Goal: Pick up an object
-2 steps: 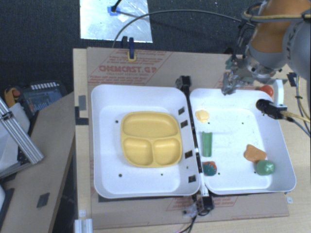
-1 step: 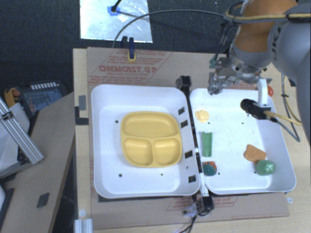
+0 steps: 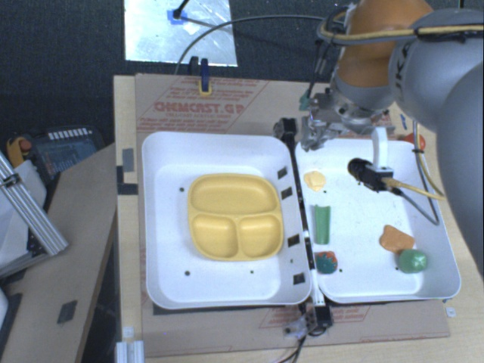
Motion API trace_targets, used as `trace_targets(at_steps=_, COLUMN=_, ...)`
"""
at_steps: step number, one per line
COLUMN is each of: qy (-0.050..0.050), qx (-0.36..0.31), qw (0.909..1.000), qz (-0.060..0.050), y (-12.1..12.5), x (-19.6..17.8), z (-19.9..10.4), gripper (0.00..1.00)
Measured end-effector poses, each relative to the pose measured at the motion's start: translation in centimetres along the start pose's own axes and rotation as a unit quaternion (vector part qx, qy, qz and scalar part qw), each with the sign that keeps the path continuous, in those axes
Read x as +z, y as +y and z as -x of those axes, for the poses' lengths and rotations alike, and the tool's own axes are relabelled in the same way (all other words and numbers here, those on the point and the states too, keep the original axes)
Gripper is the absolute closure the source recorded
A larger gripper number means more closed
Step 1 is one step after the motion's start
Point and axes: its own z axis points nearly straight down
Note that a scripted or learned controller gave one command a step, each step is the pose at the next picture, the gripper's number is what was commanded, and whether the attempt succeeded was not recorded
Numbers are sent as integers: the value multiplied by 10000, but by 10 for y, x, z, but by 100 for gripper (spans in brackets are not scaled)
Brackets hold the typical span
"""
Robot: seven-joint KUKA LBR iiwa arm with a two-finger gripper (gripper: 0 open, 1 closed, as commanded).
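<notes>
**Positioning the hand above the right bin for a pick**

Shown is the hand (image 3: 312, 136), hung over the far left corner of the right bin (image 3: 363, 233), close to the wall shared with the left bin (image 3: 162, 203). Nothing is seen to be held by it. How far it is open cannot be told, since its tip is merged with the bin rim behind it.

Five loose things are laid in the right bin. A pale yellow piece (image 3: 314, 178) lies nearest, just in front of the hand. A green stick (image 3: 322, 224) and a teal and red object (image 3: 326, 262) are lined up along the dividing wall. An orange piece (image 3: 395, 238) and a green ball (image 3: 413, 260) lie touching, or nearly so, near the front right corner. A yellow divided tray (image 3: 233, 216) is set in the left bin.

The pale yellow piece is judged the readiest target. The step would be done best if the hand were centred over the piece and lowered straight, kept off the dividing wall. As the piece looks low and flat, a close approach to the bin floor is likely to be needed.

The height of the hand above the floor cannot be judged. The far right of the bin is covered by the arm (image 3: 439, 74).
</notes>
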Motion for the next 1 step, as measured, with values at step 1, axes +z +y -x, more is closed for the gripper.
trace_targets(at_steps=1, qy=0, qx=3, qw=10000, qz=2, y=3, x=8, z=-48, gripper=100)
